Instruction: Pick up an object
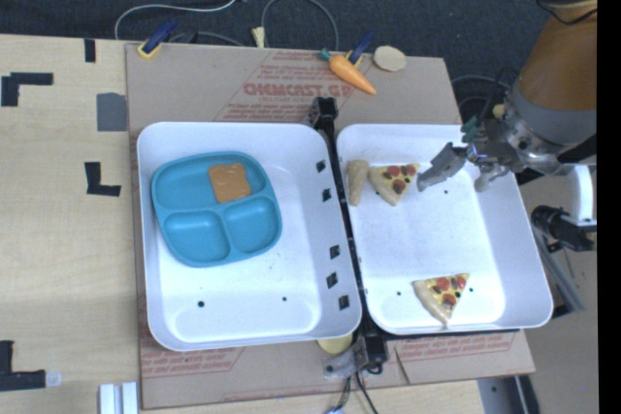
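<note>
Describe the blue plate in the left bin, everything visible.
The blue plate is a rounded-square tray, light blue, plastic by the look, with three compartments: two smaller ones along the near side and one wide one across the far side. It lies flat on the floor of the left bin, toward that bin's far-left part, turned slightly askew to the bin walls. A tan, square piece that looks like toast rests in the wide far compartment, toward its right. The two near compartments hold nothing visible.
</note>
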